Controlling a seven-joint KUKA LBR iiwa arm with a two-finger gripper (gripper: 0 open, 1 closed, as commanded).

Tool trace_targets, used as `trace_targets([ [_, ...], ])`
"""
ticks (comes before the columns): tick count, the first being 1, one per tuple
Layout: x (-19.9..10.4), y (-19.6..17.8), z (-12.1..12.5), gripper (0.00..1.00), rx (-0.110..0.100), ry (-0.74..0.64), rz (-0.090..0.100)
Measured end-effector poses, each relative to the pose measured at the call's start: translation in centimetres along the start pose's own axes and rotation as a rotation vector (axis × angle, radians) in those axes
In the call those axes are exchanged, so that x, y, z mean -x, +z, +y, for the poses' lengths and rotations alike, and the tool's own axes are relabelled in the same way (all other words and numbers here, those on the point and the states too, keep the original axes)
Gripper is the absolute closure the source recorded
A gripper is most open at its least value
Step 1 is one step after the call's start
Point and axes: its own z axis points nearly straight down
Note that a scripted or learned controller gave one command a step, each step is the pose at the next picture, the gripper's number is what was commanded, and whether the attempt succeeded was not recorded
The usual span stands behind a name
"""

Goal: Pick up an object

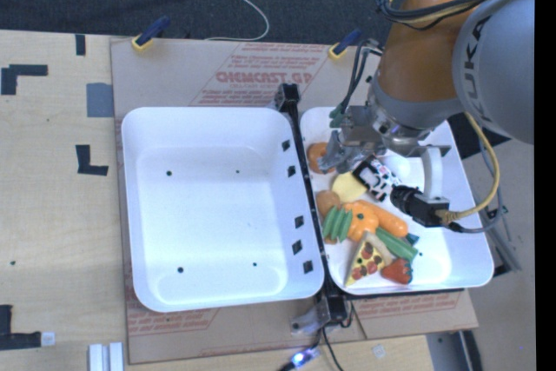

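My gripper (340,154) hangs low over the back-left part of the right bin (465,261), its dark fingers close above a pile of toy food. Just left of the fingers lies an orange round piece (316,155). A pale yellow piece (347,185) sits right below them, beside a black-and-white toy (377,176). Further forward lie a brown round piece (327,202), a green piece (335,224), an orange carrot (380,217), a pizza slice (367,261) and a red piece (396,272). I see nothing between the fingers.
The left bin (213,208) stands beside the right one, divided from it by a dark clipped rim (300,187). The arm's grey and orange body (434,48) hangs over the right bin's back half. Both bins rest on a cardboard sheet (248,74).
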Motion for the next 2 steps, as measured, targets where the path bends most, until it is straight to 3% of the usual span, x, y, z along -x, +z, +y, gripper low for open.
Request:
trace_targets([
  [1,-11.3,4.8,5.1,1.0,0.008,-0.011,0.002],
  [2,-15.6,-6.7,8.5,1.0,0.022,-0.007,0.004],
])
